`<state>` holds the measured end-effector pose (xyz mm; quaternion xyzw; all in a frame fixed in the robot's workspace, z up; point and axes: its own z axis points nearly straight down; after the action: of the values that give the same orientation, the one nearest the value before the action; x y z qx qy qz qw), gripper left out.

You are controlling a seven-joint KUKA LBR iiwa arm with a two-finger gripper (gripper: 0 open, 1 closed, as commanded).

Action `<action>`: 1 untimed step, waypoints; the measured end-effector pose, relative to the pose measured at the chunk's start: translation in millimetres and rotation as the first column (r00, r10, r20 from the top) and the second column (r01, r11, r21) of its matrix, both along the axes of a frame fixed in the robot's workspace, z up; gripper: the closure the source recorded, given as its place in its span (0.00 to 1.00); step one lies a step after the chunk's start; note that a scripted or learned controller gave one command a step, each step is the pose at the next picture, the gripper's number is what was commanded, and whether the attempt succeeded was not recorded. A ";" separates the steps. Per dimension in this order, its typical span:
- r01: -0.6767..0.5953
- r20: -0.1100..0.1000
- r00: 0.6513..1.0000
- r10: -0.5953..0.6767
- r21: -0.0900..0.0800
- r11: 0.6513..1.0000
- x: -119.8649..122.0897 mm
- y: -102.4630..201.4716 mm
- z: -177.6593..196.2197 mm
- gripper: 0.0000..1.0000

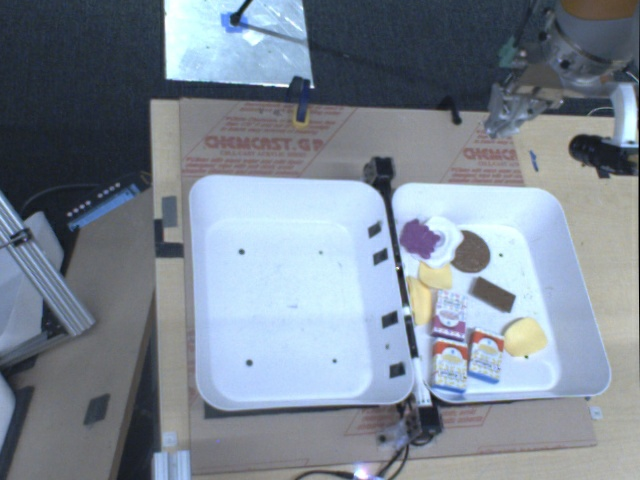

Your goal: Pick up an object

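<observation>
- The gripper (505, 118) is seen at the upper right of the frame, above the worktop (420, 138) behind the right bin (565, 268).
- Nothing is seen between the fingers; their opening cannot be told.
- The objects, among them a purple piece (421, 237) and a yellow piece (525, 337), are gathered in the right bin's left and lower part.

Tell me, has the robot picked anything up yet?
Not yet. The pincer hangs above the bench beyond the right bin, with nothing visible in it. The purple toy, brown disc and yellow lemon all lie in that bin. Reaching down and grabbing one is left.
</observation>
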<state>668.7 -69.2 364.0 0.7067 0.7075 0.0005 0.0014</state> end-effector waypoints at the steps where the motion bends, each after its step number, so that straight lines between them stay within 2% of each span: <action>1: -0.003 0.004 1.000 0.003 0.000 1.000 0.3 -6.6 43.3 1.00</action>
<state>669.0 -75.7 407.3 0.7057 0.7085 0.0020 0.0029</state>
